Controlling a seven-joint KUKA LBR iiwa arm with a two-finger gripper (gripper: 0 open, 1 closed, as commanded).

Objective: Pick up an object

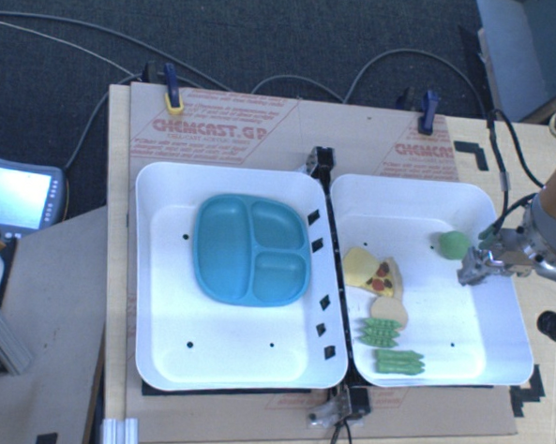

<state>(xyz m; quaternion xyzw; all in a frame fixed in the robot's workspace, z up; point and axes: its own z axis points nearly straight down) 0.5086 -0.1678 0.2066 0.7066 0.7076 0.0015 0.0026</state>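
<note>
- Gripper [472, 270] at 3 o'clock in the right bin [495, 356], low near its right wall; can't tell its state.
- Green ball [452, 244] just beside the gripper, at its 10 o'clock; nothing seen pinched.
- Pizza slice toy [373, 274] near the bin's left wall, 9 o'clock.
- Two green pea pods [389, 350] at 7 o'clock, below a tan piece [389, 311].
- Left bin [159, 331] bears a blue divided plate [253, 250], centre to 12 o'clock.
</note>
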